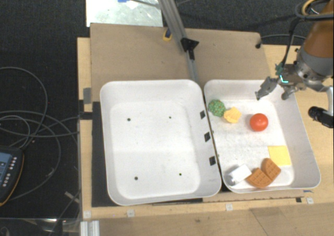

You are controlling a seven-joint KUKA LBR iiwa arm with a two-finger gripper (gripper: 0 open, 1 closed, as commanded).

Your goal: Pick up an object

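The right bin [302, 141] holds a green broccoli-like piece [216, 107], a small yellow lump [233, 115], a red tomato [259, 122], a yellow square block [279, 155], two brown waffle-like pieces [264, 173] and a small white block [239, 173]. My gripper [275, 90] hangs over the bin's far right corner, up and to the right of the tomato. Its two fingers stand apart with nothing between them.
The left bin [151, 141] lies beside the right one, joined by black clips along the shared edge. A grey pole [172, 10] slants across the brown board behind the bins. Cables lie on the dark floor at left.
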